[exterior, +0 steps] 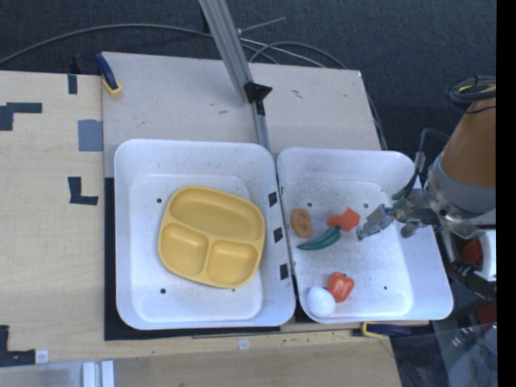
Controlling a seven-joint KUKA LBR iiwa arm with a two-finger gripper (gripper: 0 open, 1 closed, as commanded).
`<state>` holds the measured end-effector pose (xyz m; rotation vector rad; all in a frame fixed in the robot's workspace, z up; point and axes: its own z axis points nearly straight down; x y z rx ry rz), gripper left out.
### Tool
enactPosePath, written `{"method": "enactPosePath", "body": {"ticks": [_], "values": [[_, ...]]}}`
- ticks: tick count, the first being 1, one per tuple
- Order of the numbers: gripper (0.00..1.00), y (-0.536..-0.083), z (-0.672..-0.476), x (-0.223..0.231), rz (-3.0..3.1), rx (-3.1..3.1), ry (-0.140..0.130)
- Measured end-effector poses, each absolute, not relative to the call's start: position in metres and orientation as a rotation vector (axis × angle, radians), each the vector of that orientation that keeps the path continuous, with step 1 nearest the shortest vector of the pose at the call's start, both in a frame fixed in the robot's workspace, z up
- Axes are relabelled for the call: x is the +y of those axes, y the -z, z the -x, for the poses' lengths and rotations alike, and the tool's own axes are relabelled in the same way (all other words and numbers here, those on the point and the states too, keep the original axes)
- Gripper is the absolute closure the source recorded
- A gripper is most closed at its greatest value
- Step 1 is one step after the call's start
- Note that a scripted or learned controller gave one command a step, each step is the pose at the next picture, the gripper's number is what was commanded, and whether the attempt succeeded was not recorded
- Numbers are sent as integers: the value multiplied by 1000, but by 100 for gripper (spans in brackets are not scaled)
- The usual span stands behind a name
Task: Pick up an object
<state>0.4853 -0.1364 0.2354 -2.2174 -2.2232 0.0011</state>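
Note:
The right bin (419, 285) holds several small things. A brown cookie-like piece (301, 222) lies at its left, a green pepper (322, 239) curves just right of it, and an orange piece (346, 219) sits above the pepper's tip. Near the front edge rest a red-orange pepper (341, 285) and a white egg (321, 301), touching. My gripper (376, 221) hangs over the bin's middle, just right of the orange piece, its grey fingers pointing left and nothing visible between them.
The left bin (133, 216) bears a yellow divided plate (212, 235). A grey metal pole (230, 43) slants down from the top to the gap between the bins. The arm's orange band (474, 147) stands at the right edge.

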Motion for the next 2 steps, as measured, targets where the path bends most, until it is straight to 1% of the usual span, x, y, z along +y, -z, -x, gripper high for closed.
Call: {"method": "enactPosePath", "body": {"ticks": [1, 2], "values": [[0, -235, -485, -136, 2218, -2223, -1], [0, -189, -489, -141, 2217, -2219, -6]]}}
